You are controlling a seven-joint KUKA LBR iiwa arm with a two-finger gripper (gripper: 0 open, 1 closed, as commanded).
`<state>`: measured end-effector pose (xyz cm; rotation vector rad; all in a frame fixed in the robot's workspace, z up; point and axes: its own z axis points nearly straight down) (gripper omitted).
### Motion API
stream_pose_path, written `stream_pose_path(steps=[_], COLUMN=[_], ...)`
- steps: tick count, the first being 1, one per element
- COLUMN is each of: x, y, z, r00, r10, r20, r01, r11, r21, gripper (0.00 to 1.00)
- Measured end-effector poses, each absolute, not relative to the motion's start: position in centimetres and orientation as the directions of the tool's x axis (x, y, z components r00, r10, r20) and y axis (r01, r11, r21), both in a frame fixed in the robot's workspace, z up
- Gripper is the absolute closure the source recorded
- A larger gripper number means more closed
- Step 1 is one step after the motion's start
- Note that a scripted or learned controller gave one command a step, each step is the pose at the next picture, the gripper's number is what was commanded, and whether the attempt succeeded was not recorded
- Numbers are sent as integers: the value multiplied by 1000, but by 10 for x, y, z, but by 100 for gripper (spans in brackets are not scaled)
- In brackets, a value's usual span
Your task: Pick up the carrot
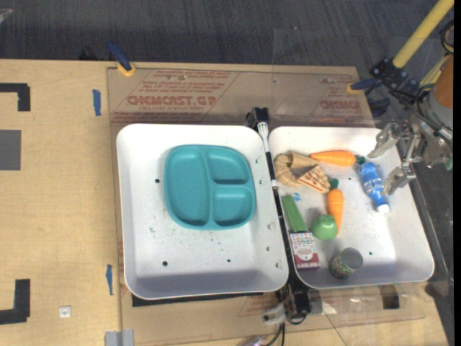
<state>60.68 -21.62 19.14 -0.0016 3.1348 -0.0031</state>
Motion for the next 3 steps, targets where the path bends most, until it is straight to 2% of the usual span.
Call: stream_pose_path(steps=[1, 2, 3], x=[616, 565, 530], y=[-160, -90, -101], z=[97, 91, 91], r00=[-984, -985, -996], r10=[-176, -173, 86], r20=[-11, -12, -17], r01=[-176, -173, 86], r11=[984, 985, 996], r21=[-3, 0, 1], gripper=[0, 0, 0])
